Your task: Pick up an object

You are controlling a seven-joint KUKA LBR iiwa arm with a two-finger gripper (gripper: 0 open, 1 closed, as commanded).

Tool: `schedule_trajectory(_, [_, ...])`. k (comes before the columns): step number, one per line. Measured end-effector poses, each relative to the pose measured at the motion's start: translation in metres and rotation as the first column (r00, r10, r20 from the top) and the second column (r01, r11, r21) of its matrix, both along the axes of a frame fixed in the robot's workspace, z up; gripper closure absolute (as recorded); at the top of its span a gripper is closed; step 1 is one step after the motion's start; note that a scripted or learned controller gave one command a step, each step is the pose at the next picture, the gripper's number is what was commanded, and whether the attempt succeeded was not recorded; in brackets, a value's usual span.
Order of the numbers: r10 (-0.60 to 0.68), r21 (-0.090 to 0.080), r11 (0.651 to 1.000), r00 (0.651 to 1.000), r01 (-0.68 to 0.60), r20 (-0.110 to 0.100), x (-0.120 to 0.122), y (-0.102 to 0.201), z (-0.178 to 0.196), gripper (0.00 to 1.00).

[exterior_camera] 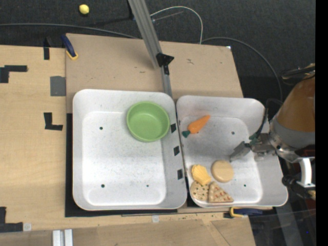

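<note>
Grey jaws (237,152) above right bin (246,106), near tan disc (222,171), orange carrot (198,124)

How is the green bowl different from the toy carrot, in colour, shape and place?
The green bowl is round and sits in the left bin; the toy carrot is thin, orange, and lies slanted in the right bin. The bowl looks much bigger than the carrot. Both lie near the bins' far edge.

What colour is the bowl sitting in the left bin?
The bowl is light green, plain with no pattern, seen clearly in the camera view, in the left bin.
</note>
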State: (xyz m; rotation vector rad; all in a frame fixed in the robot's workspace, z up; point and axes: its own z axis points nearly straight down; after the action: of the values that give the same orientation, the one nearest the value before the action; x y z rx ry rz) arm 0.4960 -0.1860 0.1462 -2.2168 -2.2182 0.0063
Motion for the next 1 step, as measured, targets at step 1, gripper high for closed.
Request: schedule_trajectory(1, [-0.001,0.0,1.0,1.0,0.001,0.007,0.0011,-0.0004,-0.0489,0.0])
